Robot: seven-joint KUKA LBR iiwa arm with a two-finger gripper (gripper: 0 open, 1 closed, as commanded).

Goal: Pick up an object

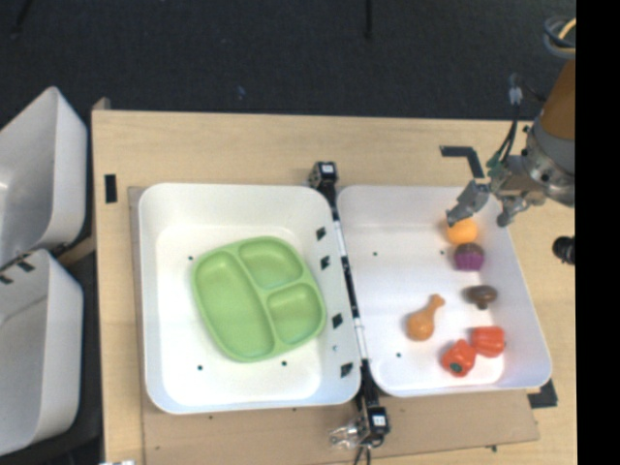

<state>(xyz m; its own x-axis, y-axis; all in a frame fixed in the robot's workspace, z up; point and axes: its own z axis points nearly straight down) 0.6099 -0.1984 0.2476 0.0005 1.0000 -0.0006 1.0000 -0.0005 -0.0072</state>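
Observation:
My gripper (486,209) hangs over the back right part of the right bin (387,260), and it is open, with one finger (467,203) on the left and the other on the right. Nothing sits between them. Just below the left finger lies a small yellow-orange fruit (463,231). Close in front of that is a purple item (469,256), then a brown one (480,295). Farther forward are an orange drumstick-shaped toy (423,320) and two red peppers (460,357) (488,340).
A green divided plate (259,298) lies in the left bin (165,221). A raised divider with black clips (339,269) runs between the two bins. White containers (39,172) stand off the bench at the far left.

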